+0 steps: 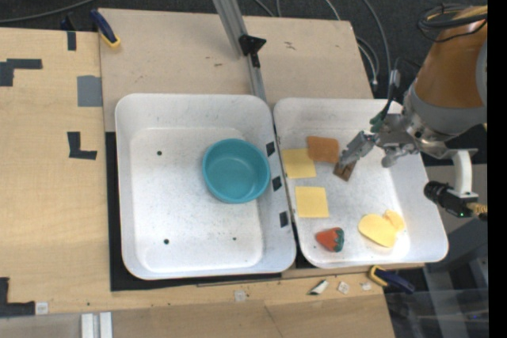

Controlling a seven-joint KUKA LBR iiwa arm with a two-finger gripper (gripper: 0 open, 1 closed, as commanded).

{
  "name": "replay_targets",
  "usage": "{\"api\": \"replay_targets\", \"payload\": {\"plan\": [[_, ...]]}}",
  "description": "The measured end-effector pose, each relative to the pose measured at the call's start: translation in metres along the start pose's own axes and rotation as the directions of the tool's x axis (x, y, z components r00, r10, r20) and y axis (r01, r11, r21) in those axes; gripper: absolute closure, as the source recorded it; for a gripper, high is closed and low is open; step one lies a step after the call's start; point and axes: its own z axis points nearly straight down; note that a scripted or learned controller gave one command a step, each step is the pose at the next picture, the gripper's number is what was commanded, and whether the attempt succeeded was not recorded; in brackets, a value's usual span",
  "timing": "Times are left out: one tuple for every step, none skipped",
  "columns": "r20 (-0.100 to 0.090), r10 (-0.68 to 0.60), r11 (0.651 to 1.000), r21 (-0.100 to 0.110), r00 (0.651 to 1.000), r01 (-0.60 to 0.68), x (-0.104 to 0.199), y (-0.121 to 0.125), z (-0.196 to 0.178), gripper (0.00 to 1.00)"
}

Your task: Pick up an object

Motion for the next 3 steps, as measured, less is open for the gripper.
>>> {"api": "replay_targets", "payload": {"plan": [[0.000, 0.001, 1.000, 0.001, 1.000, -0.001, -0.004, -0.006, 0.062, 0.00], [0.000, 0.001, 1.000, 0.000, 1.000, -0.001, -0.011, -0.004, 0.110, 0.00], [0.000, -0.002, 1.000, -0.003, 1.000, 0.002, -0.010, -0.003, 0.097, 1.00]]}}
